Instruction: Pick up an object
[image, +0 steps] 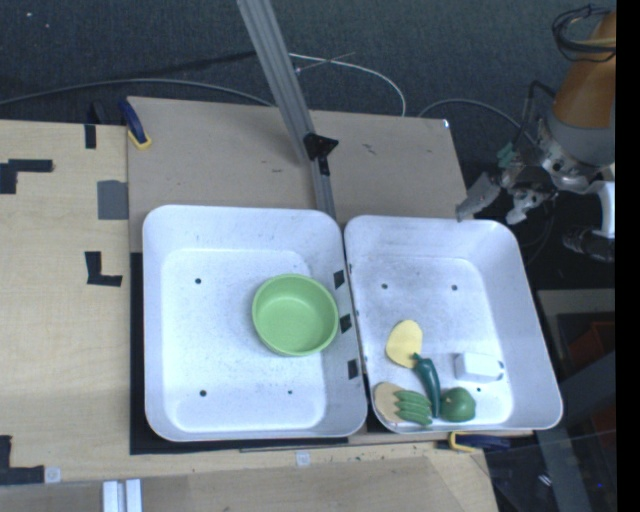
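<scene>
The gripper (492, 196) is hanging past the right bin's (520, 300) far corner, holding nothing. The yellow piece (404, 342), dark green pepper (428, 381) and white block (478, 366) are lying well below it; the green bowl (294, 315) is sitting down-left in the left bin (180, 300).

The arm (585, 95) is showing a rounded orange band near the wrist, sitting above a pale grey, smooth-cased collar. Below that collar a lighter, whitish wrist block is carrying small dark fittings and a spot of green on one side. Thin black cables are looping around the arm's upper part and trailing along the wrist. The gripper (478, 203) is appearing as a slim, dark grey, angular piece; its fingers are too small and blurred to make out in detail.
</scene>
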